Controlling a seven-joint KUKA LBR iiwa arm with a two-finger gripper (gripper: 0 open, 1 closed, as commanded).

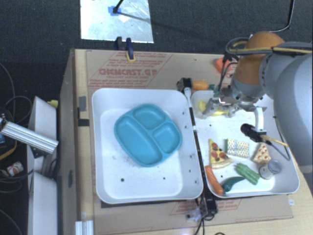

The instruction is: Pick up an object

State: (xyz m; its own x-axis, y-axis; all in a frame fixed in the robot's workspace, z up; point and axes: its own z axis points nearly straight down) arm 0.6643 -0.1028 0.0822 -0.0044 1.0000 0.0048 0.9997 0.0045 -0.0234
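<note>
My gripper (220,106) is low in the back left corner of the right bin (288,182). It hangs right over a yellow toy (215,113) that pokes out beneath it. Further forward in the same bin lie a pizza slice (217,154), an orange carrot (213,180), a teal piece (231,183), a green pickle (247,174), a pale checked cracker (237,148), a smaller pizza slice (262,153) and a grey round piece (270,168). None of these touches the gripper.
The left bin (110,180) holds a blue divided plate (146,134). An orange toy (200,85) lies at the back rim between the bins. The grey arm (288,77) covers the right bin's back right part.
</note>
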